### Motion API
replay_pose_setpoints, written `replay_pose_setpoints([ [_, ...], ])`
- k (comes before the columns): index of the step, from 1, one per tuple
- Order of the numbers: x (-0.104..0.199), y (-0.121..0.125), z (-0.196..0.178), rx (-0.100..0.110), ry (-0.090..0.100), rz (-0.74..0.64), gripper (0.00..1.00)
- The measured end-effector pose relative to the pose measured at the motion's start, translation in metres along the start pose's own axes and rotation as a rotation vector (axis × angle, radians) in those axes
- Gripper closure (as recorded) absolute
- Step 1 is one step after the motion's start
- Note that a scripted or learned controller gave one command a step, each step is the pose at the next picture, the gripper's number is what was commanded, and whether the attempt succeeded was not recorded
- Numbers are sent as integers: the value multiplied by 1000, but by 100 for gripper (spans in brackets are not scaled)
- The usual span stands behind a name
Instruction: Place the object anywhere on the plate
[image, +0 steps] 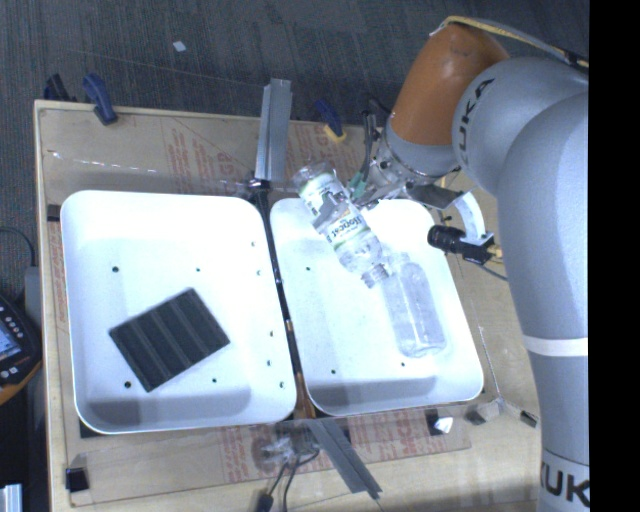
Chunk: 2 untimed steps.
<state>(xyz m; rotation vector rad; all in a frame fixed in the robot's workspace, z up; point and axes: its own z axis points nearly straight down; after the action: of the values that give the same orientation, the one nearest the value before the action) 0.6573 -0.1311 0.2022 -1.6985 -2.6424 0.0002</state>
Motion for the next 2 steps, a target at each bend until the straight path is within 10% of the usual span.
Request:
replay_pose_setpoints([
  [2, 132, 20, -28, 5, 1, -4, 100],
])
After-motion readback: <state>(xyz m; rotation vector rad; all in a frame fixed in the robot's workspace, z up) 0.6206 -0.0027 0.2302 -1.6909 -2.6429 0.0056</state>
